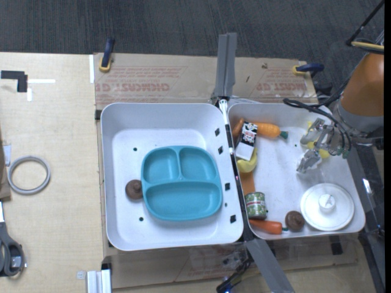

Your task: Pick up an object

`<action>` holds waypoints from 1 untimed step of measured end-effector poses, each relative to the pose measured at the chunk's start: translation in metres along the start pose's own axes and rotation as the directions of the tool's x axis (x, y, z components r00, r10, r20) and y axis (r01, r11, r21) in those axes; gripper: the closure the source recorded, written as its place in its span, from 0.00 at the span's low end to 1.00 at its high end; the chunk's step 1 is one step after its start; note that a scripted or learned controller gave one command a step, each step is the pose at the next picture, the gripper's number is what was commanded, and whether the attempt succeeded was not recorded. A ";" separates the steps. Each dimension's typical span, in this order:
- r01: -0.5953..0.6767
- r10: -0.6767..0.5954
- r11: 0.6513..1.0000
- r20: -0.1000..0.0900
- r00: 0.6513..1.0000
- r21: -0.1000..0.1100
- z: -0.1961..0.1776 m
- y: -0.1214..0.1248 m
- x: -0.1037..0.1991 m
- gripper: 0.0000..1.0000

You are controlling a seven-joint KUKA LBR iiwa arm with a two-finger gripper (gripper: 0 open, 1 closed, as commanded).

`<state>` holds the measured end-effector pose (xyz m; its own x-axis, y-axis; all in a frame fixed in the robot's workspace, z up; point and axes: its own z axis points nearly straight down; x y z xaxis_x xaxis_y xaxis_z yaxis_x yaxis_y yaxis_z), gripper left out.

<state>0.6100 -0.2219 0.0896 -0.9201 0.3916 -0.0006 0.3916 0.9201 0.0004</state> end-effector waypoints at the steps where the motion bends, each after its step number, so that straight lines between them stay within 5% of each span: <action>1: 0.002 -0.002 1.000 0.002 1.000 0.001 -0.007 0.001 -0.001 1.00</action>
<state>0.6112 -0.2217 0.0968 -0.9210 0.3895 -0.0024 0.3895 0.9210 -0.0003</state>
